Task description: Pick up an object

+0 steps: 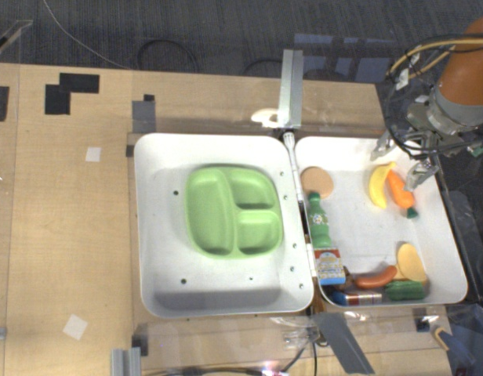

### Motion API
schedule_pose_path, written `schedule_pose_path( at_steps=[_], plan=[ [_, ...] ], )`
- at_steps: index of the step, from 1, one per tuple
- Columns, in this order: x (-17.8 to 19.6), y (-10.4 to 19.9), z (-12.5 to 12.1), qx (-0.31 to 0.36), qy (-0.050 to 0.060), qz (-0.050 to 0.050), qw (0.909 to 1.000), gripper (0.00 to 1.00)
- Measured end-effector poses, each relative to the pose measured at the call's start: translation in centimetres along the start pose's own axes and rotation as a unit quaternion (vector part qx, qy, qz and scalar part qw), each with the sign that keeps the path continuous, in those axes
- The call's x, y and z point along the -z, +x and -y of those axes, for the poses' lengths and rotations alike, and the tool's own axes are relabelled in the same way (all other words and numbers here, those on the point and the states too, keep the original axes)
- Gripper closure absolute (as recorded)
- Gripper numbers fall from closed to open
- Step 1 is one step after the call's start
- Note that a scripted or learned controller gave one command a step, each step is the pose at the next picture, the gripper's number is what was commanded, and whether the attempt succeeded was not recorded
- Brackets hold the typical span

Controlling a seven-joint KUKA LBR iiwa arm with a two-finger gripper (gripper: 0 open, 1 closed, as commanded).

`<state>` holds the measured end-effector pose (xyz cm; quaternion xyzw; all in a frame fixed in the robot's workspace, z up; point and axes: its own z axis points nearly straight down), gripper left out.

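Observation:
My gripper (401, 163) hangs over the far right part of the right bin (445, 233), its two fingers spread apart and open. Just below the fingertips lie a yellow banana (378, 188) and an orange carrot (400, 191), side by side. The carrot's upper end sits roughly between the two fingers, but nothing is clamped. A green bottle (319, 229) lies along the bin's left wall, with a tan round piece (317, 182) above it. At the near edge rest a red sausage (375, 276), a green vegetable (403, 291) and a pale yellow slice (412, 262).
The left bin (159, 280) holds a green divided plate (232, 210). A metal post (291, 92) stands behind the ridge between the bins. The arm's orange band (469, 77) and cables sit over the right bin's far corner.

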<state>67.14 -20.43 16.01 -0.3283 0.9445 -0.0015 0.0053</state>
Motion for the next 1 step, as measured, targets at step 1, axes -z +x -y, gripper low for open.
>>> schedule_pose_path(
  at_steps=[1],
  plan=[
    [-6.99, 4.05, -3.09, 0.002, 0.002, 0.001, 1.0000, 0.00]
  ],
)
